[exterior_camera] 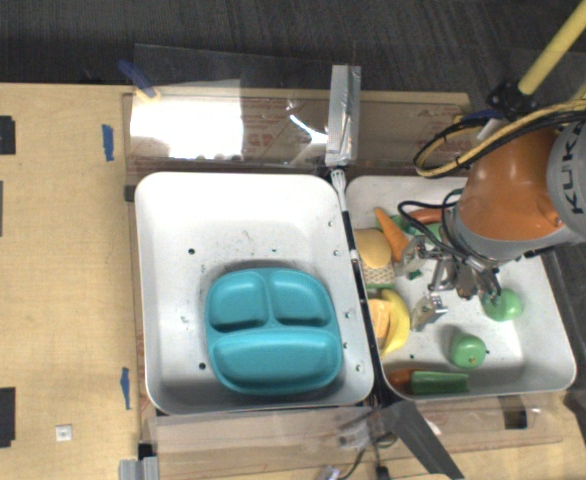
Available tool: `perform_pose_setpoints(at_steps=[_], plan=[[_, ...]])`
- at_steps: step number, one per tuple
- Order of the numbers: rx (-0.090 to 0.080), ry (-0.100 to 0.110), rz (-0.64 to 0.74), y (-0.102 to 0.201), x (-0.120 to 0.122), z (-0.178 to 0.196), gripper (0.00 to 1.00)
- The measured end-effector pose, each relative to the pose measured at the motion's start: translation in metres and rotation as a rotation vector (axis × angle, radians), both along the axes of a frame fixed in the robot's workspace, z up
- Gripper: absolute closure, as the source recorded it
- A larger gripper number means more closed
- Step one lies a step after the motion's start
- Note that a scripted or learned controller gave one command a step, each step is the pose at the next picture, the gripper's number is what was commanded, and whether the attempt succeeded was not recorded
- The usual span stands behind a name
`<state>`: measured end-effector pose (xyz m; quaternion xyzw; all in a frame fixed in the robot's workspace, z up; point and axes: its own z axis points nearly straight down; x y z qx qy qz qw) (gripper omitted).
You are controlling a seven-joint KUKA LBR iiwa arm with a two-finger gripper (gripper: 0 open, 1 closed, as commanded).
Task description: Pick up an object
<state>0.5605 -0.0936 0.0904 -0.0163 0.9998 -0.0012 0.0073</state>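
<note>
**Hand low over the toy food in the right bin**

The arm (pixel 513 193) reaches in over the right bin (pixel 558 353), and its hand (pixel 435 303) hangs among a scatter of small toy food. I cannot tell whether the hand is spread or closed; the metal parts blur together against the white floor, and nothing can be seen pinched in it.

Just left of the hand a yellow banana (pixel 388 320) lies against the wall shared with the left bin (pixel 163 208). Above it sits a tan rounded piece (pixel 375 249), with an orange carrot (pixel 391 230) leaning beside it. A green apple (pixel 467 349) rests just below and to the right of the hand, a second green round piece (pixel 502 304) further right, and a long green vegetable (pixel 439 379) along the near wall. The left bin holds a teal divided tray (pixel 273 330).

Any of these pieces probably counts as the object. They look like light, stiff, smooth plastic, so a round one may well squirt out of a pinch. The banana seems the nearest candidate; taking it across its narrow middle should work best, though the wall beside it leaves little room. The apple stands free and would need a grip square across its widest part.
</note>
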Motion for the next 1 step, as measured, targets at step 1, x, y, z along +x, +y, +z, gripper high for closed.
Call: perform_pose_setpoints(at_steps=[1], plan=[[-0.002, 0.000, 0.143, -0.0044, 0.0524, -0.0007, 0.00]])
